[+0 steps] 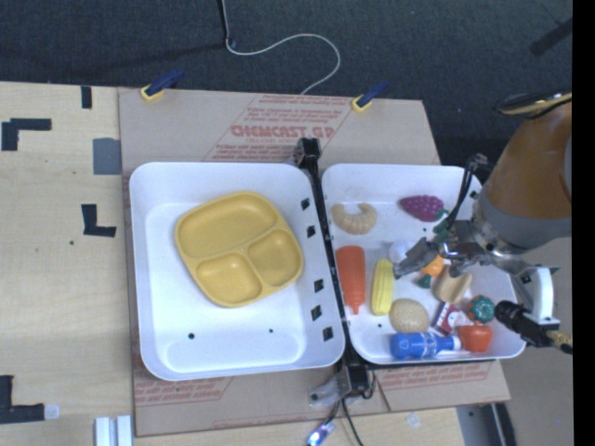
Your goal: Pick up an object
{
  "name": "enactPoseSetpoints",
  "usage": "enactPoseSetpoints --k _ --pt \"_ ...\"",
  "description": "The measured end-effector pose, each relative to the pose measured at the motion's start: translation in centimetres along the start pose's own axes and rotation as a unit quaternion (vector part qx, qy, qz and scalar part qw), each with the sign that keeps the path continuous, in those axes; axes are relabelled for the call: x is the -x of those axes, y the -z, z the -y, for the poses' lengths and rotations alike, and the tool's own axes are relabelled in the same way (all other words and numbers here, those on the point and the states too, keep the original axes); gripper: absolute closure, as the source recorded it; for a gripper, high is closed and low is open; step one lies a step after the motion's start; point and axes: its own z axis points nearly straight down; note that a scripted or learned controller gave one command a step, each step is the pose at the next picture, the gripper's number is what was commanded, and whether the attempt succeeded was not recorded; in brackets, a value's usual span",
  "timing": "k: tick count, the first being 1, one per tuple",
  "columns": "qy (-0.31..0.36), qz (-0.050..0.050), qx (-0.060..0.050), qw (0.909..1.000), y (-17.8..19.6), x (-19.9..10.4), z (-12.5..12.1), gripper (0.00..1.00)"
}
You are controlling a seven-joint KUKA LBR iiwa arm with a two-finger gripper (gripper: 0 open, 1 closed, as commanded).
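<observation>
Right now I see a small orange toy [432,268] in the right bin [372,177], just at the gripper [423,256]; I cannot tell whether it is held. Nearby lie a corn cob [382,286], a carrot [350,278] and a blue bottle [420,346].

Red printed lettering on the cardboard sheet [279,128] under my two bins reads roughly "CHEMCAST GP"; the smaller lines around it are too blurred to read.
</observation>
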Motion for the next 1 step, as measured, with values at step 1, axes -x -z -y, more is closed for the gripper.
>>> enactPoseSetpoints --k 1 --pt "0.004 -0.001 0.003 1.0 10.04 -9.01 1.15 0.0"
